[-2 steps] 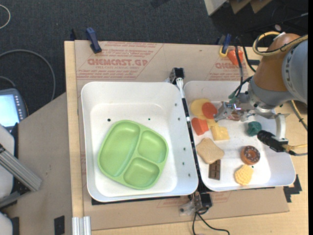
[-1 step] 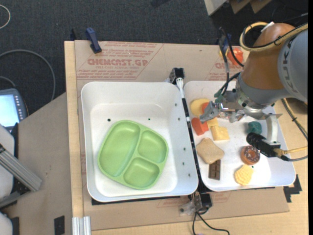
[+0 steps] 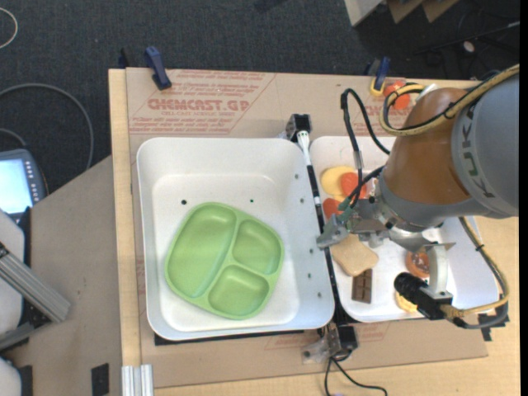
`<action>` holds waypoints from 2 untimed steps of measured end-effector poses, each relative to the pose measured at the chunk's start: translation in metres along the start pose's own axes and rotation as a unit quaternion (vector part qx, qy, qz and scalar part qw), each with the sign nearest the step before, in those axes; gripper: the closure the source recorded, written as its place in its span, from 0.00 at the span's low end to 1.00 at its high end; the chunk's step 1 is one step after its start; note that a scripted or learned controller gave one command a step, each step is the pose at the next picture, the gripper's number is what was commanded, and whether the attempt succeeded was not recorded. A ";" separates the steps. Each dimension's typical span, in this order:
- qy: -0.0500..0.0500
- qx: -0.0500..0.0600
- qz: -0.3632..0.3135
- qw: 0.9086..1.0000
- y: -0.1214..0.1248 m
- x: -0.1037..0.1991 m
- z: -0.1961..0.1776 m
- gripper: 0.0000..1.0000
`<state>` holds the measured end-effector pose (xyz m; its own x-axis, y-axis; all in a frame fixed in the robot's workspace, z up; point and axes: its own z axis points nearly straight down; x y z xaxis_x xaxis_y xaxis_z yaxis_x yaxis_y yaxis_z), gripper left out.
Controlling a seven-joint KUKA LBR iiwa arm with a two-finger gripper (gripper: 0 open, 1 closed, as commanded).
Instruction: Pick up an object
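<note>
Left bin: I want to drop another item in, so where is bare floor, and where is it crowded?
In the left bin, bare white floor runs along the far wall, above the green divided plate, with a narrower strip on the plate's left. The right bin is crowded: the arm, a tan slice and a brown block.

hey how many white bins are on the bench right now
2. The left bin holds a green divided plate. The right bin sits beside it, partly covered by the arm, with small food-like items inside.
</note>
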<state>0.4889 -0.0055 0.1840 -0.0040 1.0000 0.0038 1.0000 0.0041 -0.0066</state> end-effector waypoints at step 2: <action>-0.001 -0.001 0.003 1.000 0.020 -0.014 -0.008 0.00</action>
<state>0.5093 -0.0193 0.1917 0.0012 1.0000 0.0017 1.0000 -0.0012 -0.0049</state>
